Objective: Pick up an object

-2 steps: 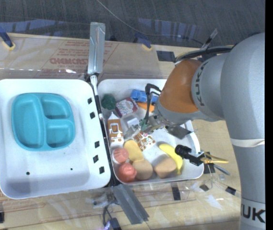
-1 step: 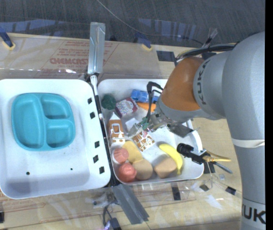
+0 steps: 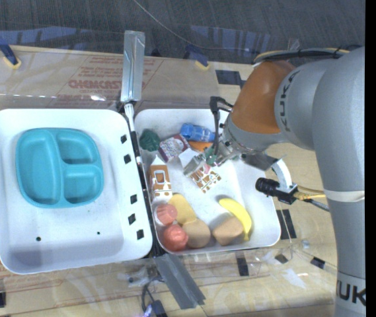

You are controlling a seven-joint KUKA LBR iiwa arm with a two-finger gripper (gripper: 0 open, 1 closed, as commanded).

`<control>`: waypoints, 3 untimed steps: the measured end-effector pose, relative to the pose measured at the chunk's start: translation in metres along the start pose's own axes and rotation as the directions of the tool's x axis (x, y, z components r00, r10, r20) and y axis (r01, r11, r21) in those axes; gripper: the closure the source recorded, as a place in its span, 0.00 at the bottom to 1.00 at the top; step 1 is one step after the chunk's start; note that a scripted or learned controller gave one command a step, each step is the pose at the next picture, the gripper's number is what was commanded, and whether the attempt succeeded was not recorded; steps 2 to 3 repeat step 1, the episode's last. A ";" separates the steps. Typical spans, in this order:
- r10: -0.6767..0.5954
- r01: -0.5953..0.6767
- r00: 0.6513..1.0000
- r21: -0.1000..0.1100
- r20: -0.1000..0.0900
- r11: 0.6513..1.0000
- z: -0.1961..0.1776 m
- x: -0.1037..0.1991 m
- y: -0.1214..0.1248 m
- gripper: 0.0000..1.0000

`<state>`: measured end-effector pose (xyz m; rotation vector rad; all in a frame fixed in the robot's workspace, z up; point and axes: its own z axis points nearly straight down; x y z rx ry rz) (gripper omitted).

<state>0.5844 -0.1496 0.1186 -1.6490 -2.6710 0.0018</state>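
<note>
Right bin (image 3: 265,238) crowded w/ objs

Wooden desk (image 3: 55,65) under clear plastic sheeting with red lettering, dark grey carpet floor (image 3: 55,5) beyond it, thin cable (image 3: 149,15) trailing across the carpet, blue tape (image 3: 6,51) at desk corner

A turquoise tray (image 3: 59,166) is sitting in a white bin (image 3: 16,256); a yellow banana (image 3: 236,215), red apple (image 3: 174,237) and blue packet (image 3: 196,133) are showing nearby.

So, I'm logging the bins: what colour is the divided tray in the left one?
The divided tray is turquoise blue, plain in the camera view.
</note>
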 end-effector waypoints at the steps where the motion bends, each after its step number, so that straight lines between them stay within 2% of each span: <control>1: 0.124 -0.124 0.992 -0.003 0.001 0.992 -0.089 0.057 -0.039 1.00; 3: 0.124 -0.124 0.992 -0.003 0.001 0.992 -0.089 0.057 -0.039 1.00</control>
